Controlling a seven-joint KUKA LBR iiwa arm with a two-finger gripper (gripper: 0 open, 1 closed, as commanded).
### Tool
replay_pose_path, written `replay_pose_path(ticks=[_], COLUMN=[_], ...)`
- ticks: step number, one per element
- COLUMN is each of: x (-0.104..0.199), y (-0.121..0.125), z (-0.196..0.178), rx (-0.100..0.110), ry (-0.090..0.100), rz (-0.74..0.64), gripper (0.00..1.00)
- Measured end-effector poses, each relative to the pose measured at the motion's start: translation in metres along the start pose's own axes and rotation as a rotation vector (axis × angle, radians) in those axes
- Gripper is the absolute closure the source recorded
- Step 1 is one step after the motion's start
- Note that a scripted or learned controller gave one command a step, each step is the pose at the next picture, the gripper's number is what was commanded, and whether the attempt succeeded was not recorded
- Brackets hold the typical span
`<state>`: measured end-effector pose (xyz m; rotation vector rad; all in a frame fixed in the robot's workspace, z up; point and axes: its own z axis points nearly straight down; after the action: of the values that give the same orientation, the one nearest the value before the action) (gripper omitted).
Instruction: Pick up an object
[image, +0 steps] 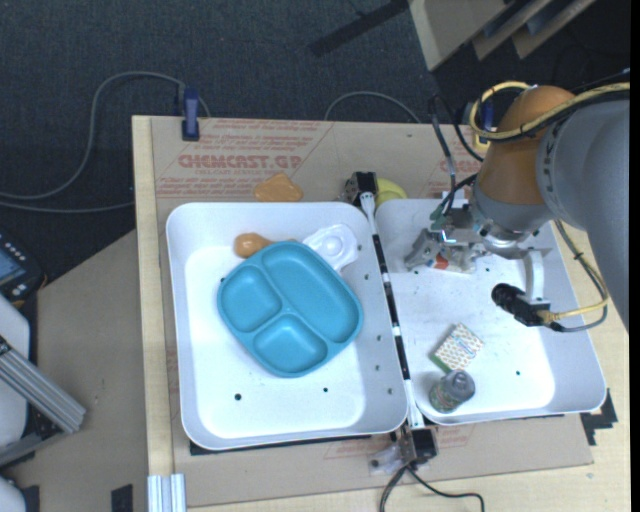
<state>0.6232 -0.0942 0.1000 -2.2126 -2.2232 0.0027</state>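
Observation:
My gripper (447, 248) is low in the far left part of the right bin (560, 385), under the orange band of the arm (515, 165). A small reddish spot shows at its tip; what it is cannot be made out. A small patterned packet (458, 346) lies in the near half of the right bin. A grey round object (452, 391) sits just in front of the packet. In the left bin (200, 395), a blue divided plate (290, 306) lies flat, with a small orange item (250, 243) and a clear white cup (333, 243) at its far edge.
A black plug-like piece (514, 299) on a yellow cable hangs over the right bin beside the arm. On the bench behind the bins lie an orange piece (277, 187), a black item (360, 185) and a yellow object (390, 190). The divider between the bins (388, 300) runs just left of the gripper.

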Motion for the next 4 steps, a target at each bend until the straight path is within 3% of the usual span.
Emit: replay_pose_path(ticks=[1, 2, 3, 4], x=[-0.021, -0.022, -0.022, -0.037], y=[0.047, 0.049, 0.048, 0.036], z=[0.010, -0.005, -0.003, 0.008], rx=[-0.015, -0.025, -0.023, -0.020], ry=[-0.006, -0.012, -0.012, -0.004], rz=[0.003, 0.000, 0.001, 0.003], gripper=[0.00, 1.00, 0.00, 0.00])
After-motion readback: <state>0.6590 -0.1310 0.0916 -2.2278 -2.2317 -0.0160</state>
